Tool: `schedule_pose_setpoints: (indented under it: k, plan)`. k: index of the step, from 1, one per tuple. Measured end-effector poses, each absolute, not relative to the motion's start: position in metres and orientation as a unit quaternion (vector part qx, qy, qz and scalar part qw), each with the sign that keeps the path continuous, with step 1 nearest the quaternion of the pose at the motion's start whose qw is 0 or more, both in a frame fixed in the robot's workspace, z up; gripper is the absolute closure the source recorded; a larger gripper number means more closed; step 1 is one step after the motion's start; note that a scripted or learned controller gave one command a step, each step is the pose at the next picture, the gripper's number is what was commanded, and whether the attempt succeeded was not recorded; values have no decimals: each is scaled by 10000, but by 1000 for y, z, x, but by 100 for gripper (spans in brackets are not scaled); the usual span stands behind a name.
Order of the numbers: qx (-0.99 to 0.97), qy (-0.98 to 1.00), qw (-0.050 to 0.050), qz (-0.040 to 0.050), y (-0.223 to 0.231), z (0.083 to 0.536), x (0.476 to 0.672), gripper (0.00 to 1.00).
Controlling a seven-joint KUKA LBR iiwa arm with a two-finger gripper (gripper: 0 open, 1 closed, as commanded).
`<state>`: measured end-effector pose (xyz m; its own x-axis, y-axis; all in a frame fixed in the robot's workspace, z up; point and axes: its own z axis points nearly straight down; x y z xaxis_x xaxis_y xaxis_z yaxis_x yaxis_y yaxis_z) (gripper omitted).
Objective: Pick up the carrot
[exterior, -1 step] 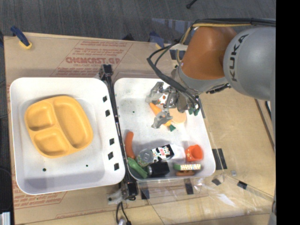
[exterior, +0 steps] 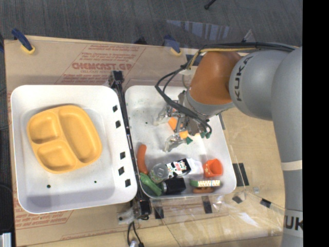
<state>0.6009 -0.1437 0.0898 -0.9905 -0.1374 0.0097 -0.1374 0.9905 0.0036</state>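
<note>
carrot [exterior: 141,158] by left wall of rt bin [exterior: 226,138], green bottle [exterior: 149,184], can [exterior: 159,172], orange cup [exterior: 213,167] crowding nearby, gripper [exterior: 177,133] hovering mid-bin, fingers' state can't tell

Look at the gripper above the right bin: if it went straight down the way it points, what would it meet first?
Probably bare bin floor. The gripper hangs over an open patch, while the carrot lies off toward the left bin; depth is hard to judge.

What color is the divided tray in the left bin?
Yellow-orange divided tray, plain in the camera view.
</note>
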Motion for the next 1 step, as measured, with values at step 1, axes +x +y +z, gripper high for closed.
schedule_pose_setpoints:
  k: [1]
  plan:
    - [727,-9974,-24,4,-142,107,606,100]
